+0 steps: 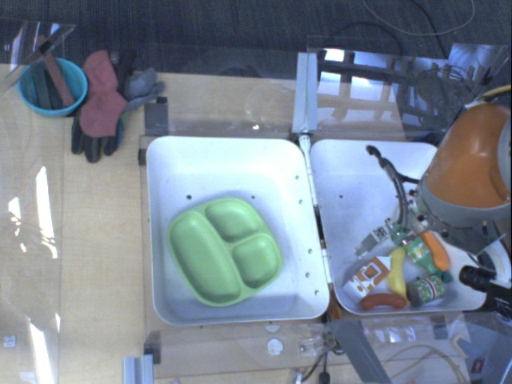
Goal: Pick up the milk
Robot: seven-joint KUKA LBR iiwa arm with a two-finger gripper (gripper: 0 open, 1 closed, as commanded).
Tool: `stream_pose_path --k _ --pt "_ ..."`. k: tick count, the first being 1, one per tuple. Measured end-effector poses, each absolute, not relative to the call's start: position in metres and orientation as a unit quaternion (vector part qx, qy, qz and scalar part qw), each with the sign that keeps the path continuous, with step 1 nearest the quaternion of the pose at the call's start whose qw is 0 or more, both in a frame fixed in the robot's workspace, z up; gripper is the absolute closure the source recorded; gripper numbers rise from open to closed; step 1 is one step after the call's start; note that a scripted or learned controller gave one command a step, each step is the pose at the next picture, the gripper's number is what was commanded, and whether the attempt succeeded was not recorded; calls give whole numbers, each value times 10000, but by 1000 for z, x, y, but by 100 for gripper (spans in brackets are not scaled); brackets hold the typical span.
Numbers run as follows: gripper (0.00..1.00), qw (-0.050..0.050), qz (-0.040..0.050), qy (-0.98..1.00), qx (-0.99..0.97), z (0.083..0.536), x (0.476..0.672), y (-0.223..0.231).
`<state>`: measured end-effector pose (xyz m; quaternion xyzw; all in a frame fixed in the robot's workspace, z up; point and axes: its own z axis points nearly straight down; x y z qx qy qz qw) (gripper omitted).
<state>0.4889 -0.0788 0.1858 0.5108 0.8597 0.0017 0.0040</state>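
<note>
The milk carton (pixel 368 276) lies in the right bin (pixel 352 182), near its front edge, touching a banana (pixel 397 269) and a sausage (pixel 382 301); the gripper (pixel 394 232) hovers just above them; a green divided plate (pixel 225 250) sits in the left bin (pixel 176 166).
</note>
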Motion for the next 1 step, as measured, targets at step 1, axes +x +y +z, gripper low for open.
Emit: stream_pose_path --k 1 --pt "0 73 33 8813 4725 90 492 -98"
